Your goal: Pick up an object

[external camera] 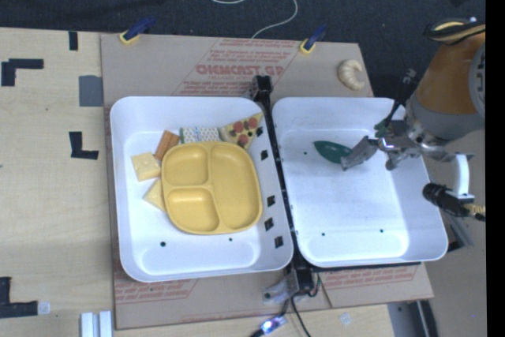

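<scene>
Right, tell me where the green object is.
The green object lies in the right bin, in its upper left part, just left of the gripper and across the divider from the yellow plate.

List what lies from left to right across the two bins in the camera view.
left bin → cracker → yellow divided plate → right bin → green object → gripper

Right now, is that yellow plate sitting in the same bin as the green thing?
No. The yellow plate lies in the left bin, while the green thing lies in the right bin.
</scene>
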You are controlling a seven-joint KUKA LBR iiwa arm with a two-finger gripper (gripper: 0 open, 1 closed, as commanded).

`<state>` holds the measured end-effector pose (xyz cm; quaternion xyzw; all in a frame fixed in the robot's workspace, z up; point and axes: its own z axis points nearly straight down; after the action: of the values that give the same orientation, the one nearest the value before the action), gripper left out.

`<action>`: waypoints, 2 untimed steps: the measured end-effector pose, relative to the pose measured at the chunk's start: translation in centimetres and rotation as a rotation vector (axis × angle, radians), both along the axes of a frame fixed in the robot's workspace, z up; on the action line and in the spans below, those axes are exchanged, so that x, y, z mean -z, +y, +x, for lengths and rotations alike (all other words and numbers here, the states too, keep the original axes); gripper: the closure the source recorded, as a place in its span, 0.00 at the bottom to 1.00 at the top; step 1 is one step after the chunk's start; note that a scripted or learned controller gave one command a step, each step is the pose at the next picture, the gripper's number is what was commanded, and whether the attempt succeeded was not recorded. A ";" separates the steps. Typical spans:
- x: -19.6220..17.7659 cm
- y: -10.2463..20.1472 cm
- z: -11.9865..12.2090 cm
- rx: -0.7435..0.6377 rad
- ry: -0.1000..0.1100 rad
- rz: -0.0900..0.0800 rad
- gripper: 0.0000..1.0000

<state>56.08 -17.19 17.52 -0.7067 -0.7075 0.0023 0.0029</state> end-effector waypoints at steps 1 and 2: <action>6.4 -0.3 0.2 0.000 0.000 0.000 0.00; 9.2 -0.2 0.2 -0.001 -0.005 -0.002 0.00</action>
<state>56.26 -17.39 8.31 -0.7063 -0.7079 0.0010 0.0004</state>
